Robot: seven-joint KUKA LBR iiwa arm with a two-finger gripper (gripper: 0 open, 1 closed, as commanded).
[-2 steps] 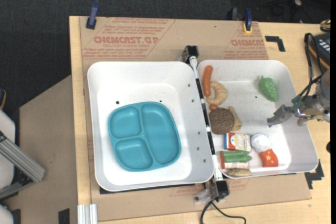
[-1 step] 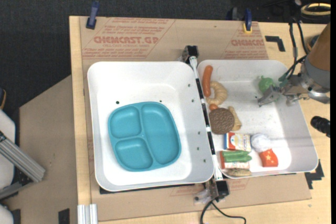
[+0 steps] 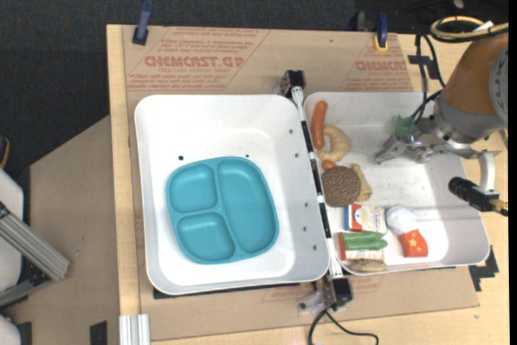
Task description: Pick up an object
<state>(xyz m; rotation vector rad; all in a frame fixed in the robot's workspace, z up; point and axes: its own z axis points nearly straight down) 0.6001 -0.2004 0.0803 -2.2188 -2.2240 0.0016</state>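
Note:
The right bin (image 3: 452, 113) holds several toy foods. An orange-red sausage (image 3: 320, 124) lies by its left wall, with a tan pastry (image 3: 337, 143) beside it. A brown round patty (image 3: 342, 184) sits below them. Near the front are a small red-and-white carton (image 3: 366, 217), a green pod (image 3: 363, 241), a white ball (image 3: 400, 216) and a red piece (image 3: 414, 243). My gripper (image 3: 401, 145) is low in the upper middle of this bin, right of the pastry. A small green thing (image 3: 402, 124) shows just above it; I cannot tell whether it is held.
The left bin (image 3: 161, 121) holds a teal divided plate (image 3: 222, 208). A black bar (image 3: 309, 149) runs between the two bins. The arm's orange band (image 3: 477, 77) hangs over the right bin's far right corner. Cables (image 3: 456, 27) lie behind it.

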